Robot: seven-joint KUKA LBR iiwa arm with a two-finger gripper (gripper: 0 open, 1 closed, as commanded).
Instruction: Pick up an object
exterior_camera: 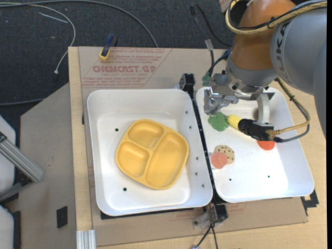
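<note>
Gripper [215, 107] low in the right shallow white bin [290, 183], just above a green lumpy soft piece [218, 122].
The view does not let me tell if the gripper is wide or narrow, and nothing is seen held in it; the green piece lies on the bin floor near the far left corner, right beside the gripper tip. Nearer the camera, a tan speckled cookie-shaped disc [226, 151] and a pink round disc [218, 161] touch, by the bin's left wall. An orange-red round piece [266, 145] lies to the right. In the left shallow white bin [96, 108], a yellow three-compartment plastic plate [153, 153] sits centred.
</note>
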